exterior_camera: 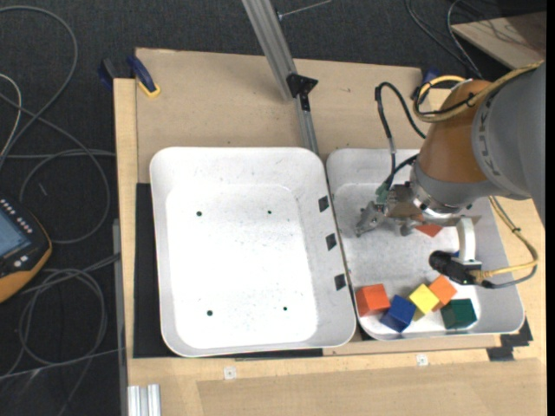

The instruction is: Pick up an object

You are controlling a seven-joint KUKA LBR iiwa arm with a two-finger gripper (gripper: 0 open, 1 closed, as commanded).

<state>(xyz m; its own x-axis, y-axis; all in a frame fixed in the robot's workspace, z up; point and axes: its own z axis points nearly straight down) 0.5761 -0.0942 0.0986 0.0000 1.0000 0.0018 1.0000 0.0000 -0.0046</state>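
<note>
Camera view from above the bench (pixel 217 85) has my arm (pixel 512 137) coming in from the right over the right bin (pixel 381 263). The orange band sits just above the wrist. My gripper (pixel 371 219) hangs over the middle of that bin, pointing left toward the wall shared with the left bin (pixel 234 258). I cannot tell whether it is spread or pressed together, since it is small and dark against the speckled floor, and I see nothing gripped in it.

The things I could pick up lie in the right bin's near end, well apart from my gripper. An orange block (pixel 374 298) is farthest left. To its right come a blue block (pixel 400 312), a yellow block (pixel 424 299), a second orange block (pixel 443 289) and a green block (pixel 459 314). They are packed close, some touching. All look like cubes, so none has a long axis of its own. As a group they form a row running left to right along the bin's near wall. The blue and yellow blocks sit turned, each with a corner toward the near wall, while the first orange block and the green one lie more nearly square to it.

A red object (pixel 429 229) shows just under my wrist, mostly hidden, so I cannot tell its shape or which way it points.
</note>
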